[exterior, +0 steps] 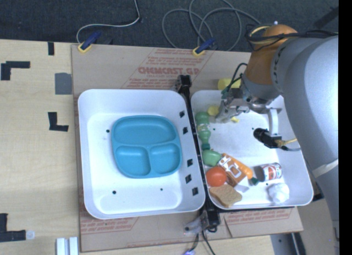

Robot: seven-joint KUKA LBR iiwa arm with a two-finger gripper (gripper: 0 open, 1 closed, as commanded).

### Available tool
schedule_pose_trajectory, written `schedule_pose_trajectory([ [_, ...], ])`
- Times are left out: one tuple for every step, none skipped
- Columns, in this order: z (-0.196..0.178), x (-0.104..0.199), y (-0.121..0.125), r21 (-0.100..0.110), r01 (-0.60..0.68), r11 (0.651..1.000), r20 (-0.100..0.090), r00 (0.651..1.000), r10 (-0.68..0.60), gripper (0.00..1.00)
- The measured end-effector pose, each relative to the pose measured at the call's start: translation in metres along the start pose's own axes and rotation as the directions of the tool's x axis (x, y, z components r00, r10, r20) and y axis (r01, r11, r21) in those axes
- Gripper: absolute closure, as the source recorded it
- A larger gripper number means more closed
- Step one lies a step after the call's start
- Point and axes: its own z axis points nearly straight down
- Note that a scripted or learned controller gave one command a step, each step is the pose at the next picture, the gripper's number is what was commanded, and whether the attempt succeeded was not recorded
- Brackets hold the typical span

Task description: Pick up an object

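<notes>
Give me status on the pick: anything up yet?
Done: gripper sits over the far corner of the right bin, by a green item. In hand: nothing I can confirm. Left: grasp and lift; red ball, bread slice and can lie on the bin floor.

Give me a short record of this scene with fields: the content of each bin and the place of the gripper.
left bin: shallow white bin, holds a blue plastic plate with three compartments
right bin: second shallow white bin, holds several small things
near corner of right bin: red round ball, brown bread-slice toy, orange and white box, red and white can
along its left wall: green objects
gripper: low over the far left part of the right bin
grasp: cannot be told
</notes>
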Motion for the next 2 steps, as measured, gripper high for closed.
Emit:
schedule_pose_trajectory([
  [-0.001, -0.005, -0.001, 0.000, -0.003, 1.000, 0.007, 1.000, 0.003, 0.00],
  [0.011, -0.017, 0.015, 0.013, 0.000, 1.000, -0.005, 1.000, 0.000, 0.00],
])
